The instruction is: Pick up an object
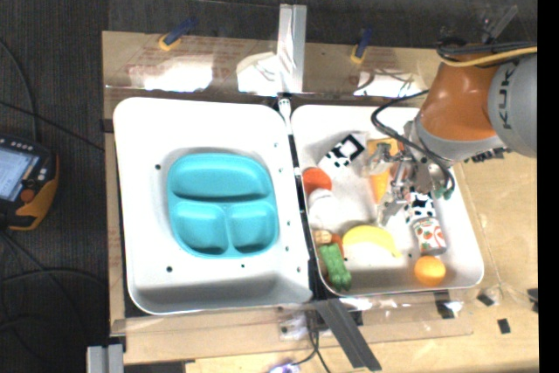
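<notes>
Right bin (472, 227), lower right of frame: orange ball (429, 269), yellow banana-shaped toy (369, 238), green toy (334, 266). Gripper (397, 192), centre right, low over the bin; claw state cannot be told. Step: reaching down. Next: closing on one object, then lifting. Left bin (140, 144): blue tray (223, 202).

The arm (489, 105) runs off the right edge, so its upper part is cut off. It covers part of the right bin's (467, 271) far corner. A handheld device (22, 179) at the left edge is cropped.

Two bins (140, 214), one tray (223, 203)
</notes>
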Tool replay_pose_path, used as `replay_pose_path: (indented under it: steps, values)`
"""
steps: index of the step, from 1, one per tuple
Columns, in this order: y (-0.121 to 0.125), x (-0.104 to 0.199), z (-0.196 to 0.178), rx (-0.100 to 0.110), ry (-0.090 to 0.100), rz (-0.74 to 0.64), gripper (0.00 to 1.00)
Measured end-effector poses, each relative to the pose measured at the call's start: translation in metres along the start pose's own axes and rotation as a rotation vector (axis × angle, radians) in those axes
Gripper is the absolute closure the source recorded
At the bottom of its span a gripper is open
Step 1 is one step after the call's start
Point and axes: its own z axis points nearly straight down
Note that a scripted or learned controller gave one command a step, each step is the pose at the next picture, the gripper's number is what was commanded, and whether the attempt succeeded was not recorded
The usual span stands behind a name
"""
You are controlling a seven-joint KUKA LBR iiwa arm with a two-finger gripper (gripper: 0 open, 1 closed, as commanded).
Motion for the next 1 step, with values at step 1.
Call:
replay_pose_path:
  steps: [1]
  values:
    - [0.0038, 0.0006, 0.0072, 0.003, 0.002, -0.006, 0.0]
